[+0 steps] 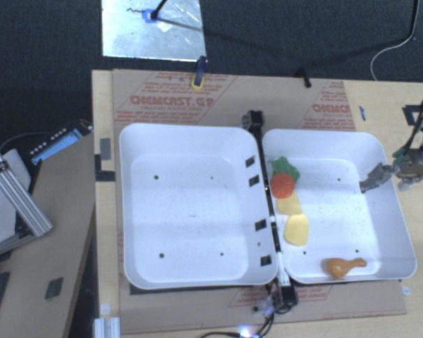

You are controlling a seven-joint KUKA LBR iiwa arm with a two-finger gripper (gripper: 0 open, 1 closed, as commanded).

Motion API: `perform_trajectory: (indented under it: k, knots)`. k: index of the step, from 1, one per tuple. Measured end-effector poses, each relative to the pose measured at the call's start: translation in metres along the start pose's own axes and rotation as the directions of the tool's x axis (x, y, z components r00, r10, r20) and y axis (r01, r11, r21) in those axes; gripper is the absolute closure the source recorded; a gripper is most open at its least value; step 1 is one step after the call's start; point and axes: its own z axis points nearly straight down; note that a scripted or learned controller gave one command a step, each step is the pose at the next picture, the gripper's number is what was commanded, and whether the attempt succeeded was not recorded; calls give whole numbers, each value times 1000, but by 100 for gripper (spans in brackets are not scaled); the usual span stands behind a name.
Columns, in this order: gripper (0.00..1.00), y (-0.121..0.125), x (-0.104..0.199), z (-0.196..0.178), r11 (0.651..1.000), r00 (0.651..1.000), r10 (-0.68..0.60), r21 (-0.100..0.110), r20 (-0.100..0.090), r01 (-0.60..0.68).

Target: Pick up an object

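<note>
Tool (372, 179): right edge of frame, over right white bin's (391, 210) rim; grip state cannot be told.
Candidates: red-green plastic tomato (283, 182), yellow pieces (296, 229), orange drumstick (342, 265), lower centre.
Progress: nothing lifted; grasp pending.

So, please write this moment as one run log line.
gripper: right bin's right rim, holding nothing | tomato, drumstick: in bin | pick: not done

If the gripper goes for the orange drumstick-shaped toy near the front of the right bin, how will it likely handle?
The drumstick toy looks like smooth moulded plastic, so probably light, stiff and a bit slippery. Its rounded bulb and thin handle suggest it may pivot or roll if pushed. It lies near the right bin front wall, which may crowd the gripper.
</note>
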Motion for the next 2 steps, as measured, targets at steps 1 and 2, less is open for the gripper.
perform_trajectory:
  k: [1, 2]
  knots:
    - [0, -1, 82, 23, 1000, 1000, -8, 1, -3, 8]
    - [0, 83, 116, 151, 1000, 1000, -6, -1, -4, 6]
